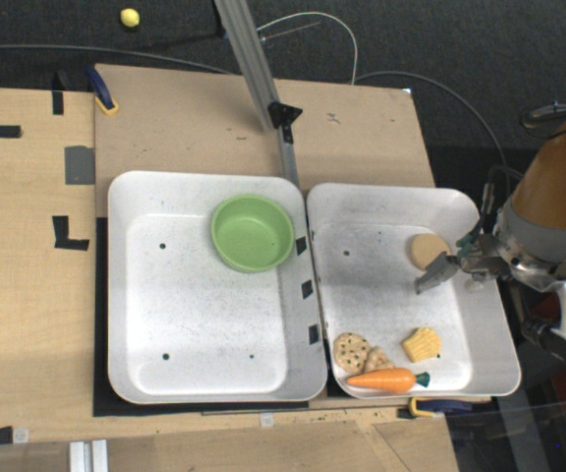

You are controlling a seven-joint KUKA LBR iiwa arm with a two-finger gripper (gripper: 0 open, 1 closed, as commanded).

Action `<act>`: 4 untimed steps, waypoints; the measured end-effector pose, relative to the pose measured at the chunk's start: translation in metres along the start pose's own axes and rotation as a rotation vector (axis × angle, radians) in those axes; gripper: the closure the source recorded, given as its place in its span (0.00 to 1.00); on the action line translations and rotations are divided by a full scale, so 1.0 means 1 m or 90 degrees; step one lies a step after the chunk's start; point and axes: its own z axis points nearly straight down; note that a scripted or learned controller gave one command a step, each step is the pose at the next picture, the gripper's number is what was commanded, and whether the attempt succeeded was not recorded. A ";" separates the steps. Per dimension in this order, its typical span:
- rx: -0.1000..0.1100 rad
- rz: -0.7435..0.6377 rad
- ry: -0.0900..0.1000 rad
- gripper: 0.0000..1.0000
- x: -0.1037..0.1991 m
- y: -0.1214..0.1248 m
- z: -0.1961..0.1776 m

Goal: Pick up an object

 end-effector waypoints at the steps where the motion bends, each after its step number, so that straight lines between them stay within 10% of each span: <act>1: 0.000 0.000 0.000 0.00 0.000 0.000 0.000; 3: 0.002 0.001 0.000 0.00 0.008 -0.007 0.100; 4: 0.001 0.000 0.000 1.00 0.008 -0.006 0.088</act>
